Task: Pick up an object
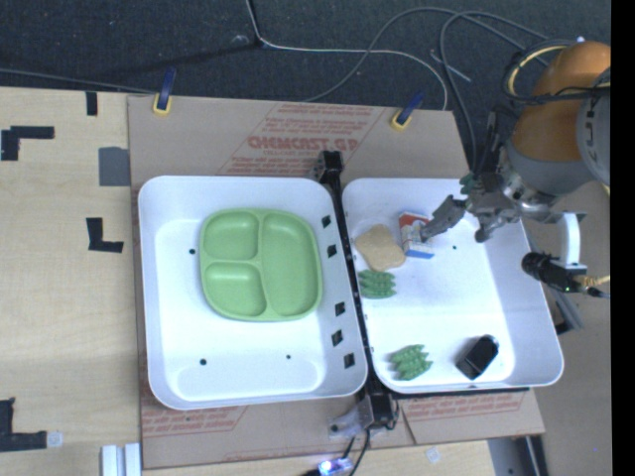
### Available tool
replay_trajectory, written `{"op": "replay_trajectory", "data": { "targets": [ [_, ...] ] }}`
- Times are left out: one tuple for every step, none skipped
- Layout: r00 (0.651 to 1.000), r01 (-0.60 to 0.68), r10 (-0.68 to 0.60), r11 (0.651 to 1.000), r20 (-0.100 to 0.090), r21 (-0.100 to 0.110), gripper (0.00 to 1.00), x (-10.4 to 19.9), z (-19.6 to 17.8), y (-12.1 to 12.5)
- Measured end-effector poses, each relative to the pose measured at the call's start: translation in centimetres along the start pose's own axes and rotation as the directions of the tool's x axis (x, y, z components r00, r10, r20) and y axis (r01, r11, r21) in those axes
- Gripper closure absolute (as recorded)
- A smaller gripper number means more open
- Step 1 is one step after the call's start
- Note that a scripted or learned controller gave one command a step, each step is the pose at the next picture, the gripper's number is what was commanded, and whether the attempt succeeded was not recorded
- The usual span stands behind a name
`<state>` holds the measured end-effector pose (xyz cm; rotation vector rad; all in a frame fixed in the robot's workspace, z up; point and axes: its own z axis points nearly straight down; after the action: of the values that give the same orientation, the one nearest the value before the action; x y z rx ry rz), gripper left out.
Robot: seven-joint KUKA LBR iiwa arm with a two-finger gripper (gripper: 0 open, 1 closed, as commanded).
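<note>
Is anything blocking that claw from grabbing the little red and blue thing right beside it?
Nothing visible does. The gripper hangs over the right bin, its tip right by the red and blue object. The tan lump touches that object's far side, away from the gripper.

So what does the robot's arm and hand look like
The arm is a rounded grey body with an orange band above the wrist and yellow and dark cables looping beside it. The hand is dark grey metal with two thin fingers.
</note>
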<state>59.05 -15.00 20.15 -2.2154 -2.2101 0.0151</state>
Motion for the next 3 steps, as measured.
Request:
{"op": "replay_trajectory", "data": {
  "targets": [
    [1.000,0.004,-0.004,1.000,0.002,-0.014,0.00,0.0,-0.8,0.3],
    [1.000,0.003,-0.003,1.000,0.002,-0.010,0.00,0.2,4.1,-0.7],
    [1.000,0.003,-0.003,1.000,0.002,-0.010,0.00,-0.6,9.2,-1.3]
  ]
}}
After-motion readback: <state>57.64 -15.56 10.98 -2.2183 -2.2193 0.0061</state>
